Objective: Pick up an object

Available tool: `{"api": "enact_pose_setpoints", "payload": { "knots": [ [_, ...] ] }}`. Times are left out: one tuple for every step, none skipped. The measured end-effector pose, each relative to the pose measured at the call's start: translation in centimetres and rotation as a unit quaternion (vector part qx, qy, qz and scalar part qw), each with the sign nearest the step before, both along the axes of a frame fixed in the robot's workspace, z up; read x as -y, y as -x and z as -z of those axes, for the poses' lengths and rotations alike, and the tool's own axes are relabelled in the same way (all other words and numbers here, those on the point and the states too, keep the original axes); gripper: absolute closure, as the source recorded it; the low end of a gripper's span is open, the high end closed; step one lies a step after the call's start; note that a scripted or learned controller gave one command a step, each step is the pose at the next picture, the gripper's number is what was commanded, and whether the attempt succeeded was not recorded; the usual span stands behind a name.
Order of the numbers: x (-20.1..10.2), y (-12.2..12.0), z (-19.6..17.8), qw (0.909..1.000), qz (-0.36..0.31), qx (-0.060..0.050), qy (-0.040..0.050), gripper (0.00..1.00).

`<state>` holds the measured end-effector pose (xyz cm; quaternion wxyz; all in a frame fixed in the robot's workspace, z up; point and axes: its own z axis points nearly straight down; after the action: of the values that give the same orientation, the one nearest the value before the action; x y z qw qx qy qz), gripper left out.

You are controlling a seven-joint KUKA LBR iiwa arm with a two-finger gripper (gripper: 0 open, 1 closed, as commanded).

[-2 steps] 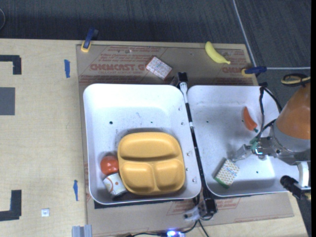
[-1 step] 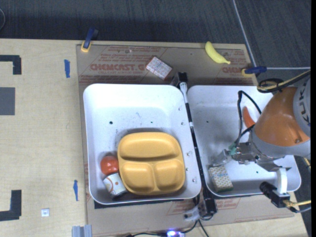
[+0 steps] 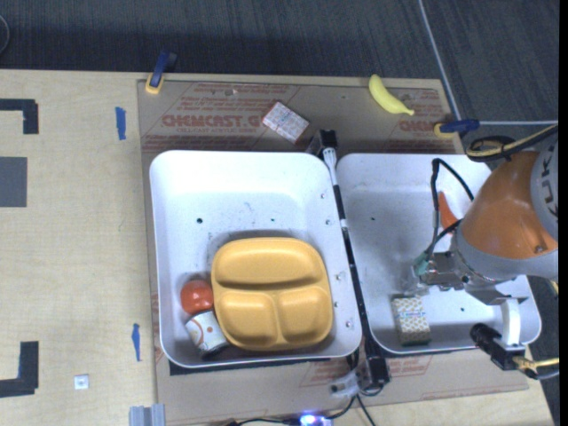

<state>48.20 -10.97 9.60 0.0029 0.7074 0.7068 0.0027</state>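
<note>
In the right bin (image 3: 382, 202) a small speckled block (image 3: 410, 318) lies near the front wall. My gripper (image 3: 426, 278) hangs just above and behind that block, under the arm's orange band (image 3: 506, 216). An orange piece (image 3: 444, 208) peeks out beside the arm further back. The left bin (image 3: 222, 180) holds a yellow divided tray (image 3: 271, 289), upside down. A red-orange ball (image 3: 196, 295) and a white and orange object (image 3: 206, 330) are wedged at the tray's left.
A yellow banana (image 3: 389, 96) and a small patterned box (image 3: 284, 121) lie on the cardboard behind the bins. A black cable (image 3: 453, 177) loops over the right bin. Blue clamps sit at the board's corners.
</note>
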Motion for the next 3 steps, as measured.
{"api": "enact_pose_setpoints", "payload": {
  "knots": [
    [0.0, 0.0, 0.0, 1.0, 0.0, 0.0, 0.0, 0.0],
    [0.0, -0.1, -1.0, 1.0, 0.0, 0.002, 0.0007, 1.0],
    [0.0, -0.1, -1.0, 1.0, 0.0, 0.002, 0.0006, 0.0]
  ]
}}
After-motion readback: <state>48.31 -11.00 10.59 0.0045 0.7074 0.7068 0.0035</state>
